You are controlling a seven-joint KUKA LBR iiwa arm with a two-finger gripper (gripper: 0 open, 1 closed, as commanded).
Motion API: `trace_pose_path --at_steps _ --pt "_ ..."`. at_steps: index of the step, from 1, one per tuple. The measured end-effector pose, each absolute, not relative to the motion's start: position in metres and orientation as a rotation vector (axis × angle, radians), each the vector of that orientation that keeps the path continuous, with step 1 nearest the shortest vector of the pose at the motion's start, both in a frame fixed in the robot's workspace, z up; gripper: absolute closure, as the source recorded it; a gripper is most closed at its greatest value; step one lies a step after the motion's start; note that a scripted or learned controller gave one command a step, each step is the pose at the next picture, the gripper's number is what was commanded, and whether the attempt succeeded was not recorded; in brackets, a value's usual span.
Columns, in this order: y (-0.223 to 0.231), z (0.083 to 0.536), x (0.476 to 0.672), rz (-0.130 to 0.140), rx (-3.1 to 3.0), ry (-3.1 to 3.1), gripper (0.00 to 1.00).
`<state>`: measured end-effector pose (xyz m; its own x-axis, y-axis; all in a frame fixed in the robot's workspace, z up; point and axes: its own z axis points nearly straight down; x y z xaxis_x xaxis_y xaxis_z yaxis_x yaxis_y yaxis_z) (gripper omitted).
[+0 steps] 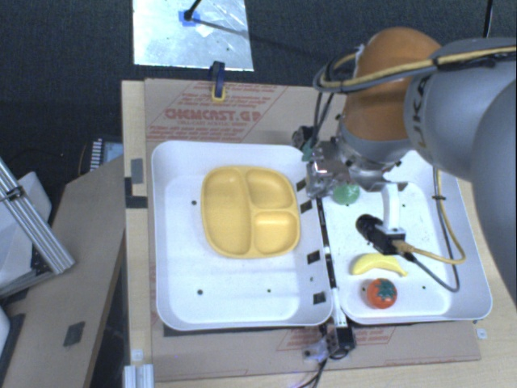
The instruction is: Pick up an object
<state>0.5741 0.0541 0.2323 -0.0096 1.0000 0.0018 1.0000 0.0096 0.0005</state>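
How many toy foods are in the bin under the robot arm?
3 that I can see: a yellow banana near the front, an orange-red fruit just in front of it, and a green thing at the arm's wrist. The arm may hide more.

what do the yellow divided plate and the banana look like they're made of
The yellow plate looks like moulded plastic: one even colour, soft rounded dividers, a dull sheen. The banana is probably a plastic toy: smooth, flat uniform yellow, no marks, though the view is too coarse to be sure.
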Motion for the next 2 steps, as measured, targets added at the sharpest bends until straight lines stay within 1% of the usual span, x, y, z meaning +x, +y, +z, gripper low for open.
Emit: trace_pose_path --at_steps 1,2 --pt "0.1054 0.2358 0.5643 -0.004 -2.209 -2.233 1.0" --pt "0.1018 0.2359 0.5649 -0.002 -2.217 -2.227 0.0"
